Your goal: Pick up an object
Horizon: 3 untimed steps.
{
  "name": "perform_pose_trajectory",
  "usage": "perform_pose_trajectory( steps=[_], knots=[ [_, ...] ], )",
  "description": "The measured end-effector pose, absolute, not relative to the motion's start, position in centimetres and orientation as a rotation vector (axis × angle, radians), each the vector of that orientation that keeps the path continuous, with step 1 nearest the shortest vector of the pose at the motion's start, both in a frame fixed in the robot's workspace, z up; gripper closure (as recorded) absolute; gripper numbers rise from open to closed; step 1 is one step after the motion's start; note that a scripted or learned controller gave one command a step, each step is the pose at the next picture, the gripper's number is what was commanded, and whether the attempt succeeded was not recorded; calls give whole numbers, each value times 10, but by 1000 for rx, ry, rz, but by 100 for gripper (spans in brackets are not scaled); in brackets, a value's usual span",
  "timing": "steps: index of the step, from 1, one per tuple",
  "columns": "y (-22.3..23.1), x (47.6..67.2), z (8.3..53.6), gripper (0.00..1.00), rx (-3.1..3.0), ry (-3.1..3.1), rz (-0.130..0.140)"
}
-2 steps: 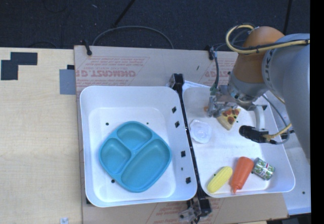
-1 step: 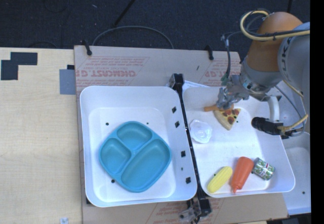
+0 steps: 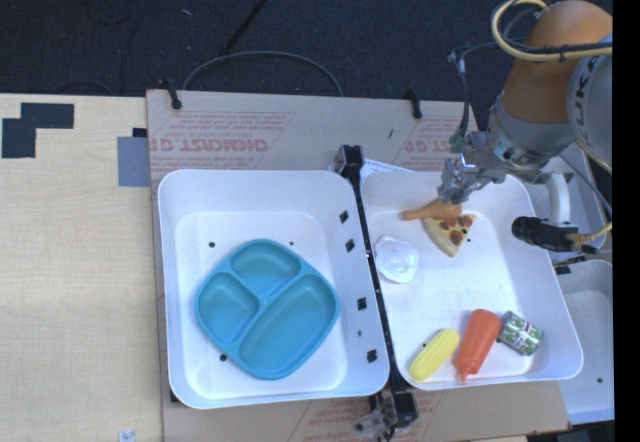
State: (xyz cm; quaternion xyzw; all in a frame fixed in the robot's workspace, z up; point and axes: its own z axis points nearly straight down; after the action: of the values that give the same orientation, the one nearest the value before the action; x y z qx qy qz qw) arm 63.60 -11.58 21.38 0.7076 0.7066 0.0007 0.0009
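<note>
Beside pizza slice (image 3: pixel 451 229), carrot (image 3: pixel 428 211), white lid (image 3: pixel 396 259)

Tool (image 3: pixel 456 188) hovers over carrot (image 3: pixel 428 211) beside pizza slice (image 3: pixel 450 230).

Even, bright overhead light; the white bins (image 3: pixel 300 192) look slightly washed out, shadows are soft, the far floor (image 3: pixel 300 10) is dim, detail mildly blurred.

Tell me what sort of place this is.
Most likely a robotics lab bench for grasping trials. A grey arm with a gripper reaches over two white bins; the right one holds toy food, such as a pizza slice and corn cob.
</note>
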Motion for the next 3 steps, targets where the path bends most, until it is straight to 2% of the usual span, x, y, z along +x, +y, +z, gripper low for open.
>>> perform_pose_trajectory(
  steps=[1, 2, 3],
  knots=[
    [-65, 609, 208, 100, 2222, 2229, -5],
    [-18, 595, 220, 100, 2221, 2229, -2],
    [32, 571, 212, 100, 2221, 2230, -5]
  ],
)
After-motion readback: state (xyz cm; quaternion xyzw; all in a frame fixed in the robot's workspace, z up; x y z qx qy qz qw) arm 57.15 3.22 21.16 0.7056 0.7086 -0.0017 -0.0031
